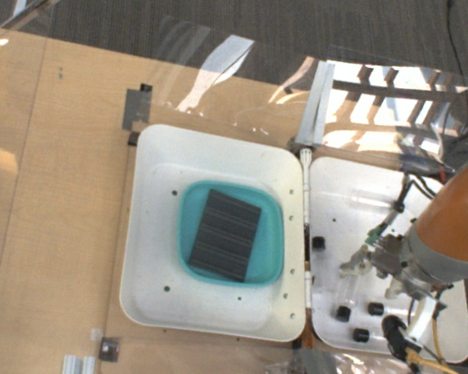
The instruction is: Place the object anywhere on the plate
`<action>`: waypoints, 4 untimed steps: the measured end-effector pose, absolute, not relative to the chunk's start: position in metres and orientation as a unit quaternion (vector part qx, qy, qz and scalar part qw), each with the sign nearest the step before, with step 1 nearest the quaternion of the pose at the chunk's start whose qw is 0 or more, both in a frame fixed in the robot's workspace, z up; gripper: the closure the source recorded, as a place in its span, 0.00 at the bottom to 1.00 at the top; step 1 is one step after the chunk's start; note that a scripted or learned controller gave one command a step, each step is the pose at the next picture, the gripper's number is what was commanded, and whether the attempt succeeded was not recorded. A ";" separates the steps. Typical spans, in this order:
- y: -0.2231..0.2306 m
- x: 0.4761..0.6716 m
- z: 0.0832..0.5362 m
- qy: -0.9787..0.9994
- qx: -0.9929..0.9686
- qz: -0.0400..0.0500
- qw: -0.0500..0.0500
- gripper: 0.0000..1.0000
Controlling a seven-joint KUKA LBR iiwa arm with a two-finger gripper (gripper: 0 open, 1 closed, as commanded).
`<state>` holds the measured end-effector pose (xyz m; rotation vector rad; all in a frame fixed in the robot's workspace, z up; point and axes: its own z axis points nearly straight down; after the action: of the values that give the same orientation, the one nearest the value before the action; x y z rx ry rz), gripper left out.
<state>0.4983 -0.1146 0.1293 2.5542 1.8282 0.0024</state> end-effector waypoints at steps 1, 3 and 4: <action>-0.173 0.489 0.164 0.642 0.767 0.002 0.003 0.00; -0.200 0.490 0.088 0.614 0.789 0.003 0.007 0.00; -0.140 0.492 0.089 0.483 0.876 0.006 0.006 0.00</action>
<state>0.4921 -0.1400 0.0889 2.7409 1.5108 0.0186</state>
